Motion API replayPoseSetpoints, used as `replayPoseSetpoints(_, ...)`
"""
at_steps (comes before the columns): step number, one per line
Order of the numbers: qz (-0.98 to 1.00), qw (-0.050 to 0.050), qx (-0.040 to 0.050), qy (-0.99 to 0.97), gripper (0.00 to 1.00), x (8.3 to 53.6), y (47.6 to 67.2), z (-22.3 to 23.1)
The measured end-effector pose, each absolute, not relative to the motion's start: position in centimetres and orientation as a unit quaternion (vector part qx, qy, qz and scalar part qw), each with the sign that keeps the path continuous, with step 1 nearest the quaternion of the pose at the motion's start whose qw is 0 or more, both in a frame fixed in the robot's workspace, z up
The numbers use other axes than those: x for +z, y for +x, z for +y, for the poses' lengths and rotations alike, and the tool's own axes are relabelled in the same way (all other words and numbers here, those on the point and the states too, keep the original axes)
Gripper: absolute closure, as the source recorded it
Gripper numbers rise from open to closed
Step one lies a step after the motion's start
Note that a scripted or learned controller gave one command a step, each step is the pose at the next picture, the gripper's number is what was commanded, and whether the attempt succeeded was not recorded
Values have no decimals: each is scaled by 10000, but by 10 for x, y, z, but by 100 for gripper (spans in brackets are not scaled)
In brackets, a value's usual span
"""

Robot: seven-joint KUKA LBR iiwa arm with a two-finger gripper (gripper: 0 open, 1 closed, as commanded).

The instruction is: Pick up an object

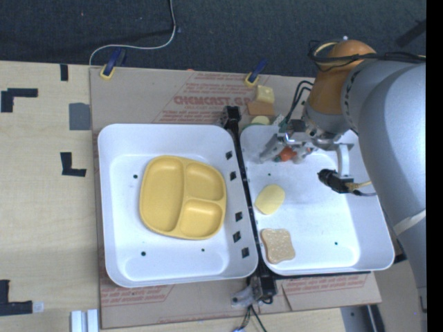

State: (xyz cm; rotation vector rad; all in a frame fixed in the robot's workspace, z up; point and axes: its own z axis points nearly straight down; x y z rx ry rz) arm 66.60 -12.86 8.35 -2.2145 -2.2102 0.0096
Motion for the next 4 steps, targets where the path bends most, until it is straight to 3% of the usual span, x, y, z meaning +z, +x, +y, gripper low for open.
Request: replayPoseSetpoints(4,-7066,27,45,-7076,0,84,666,-123)
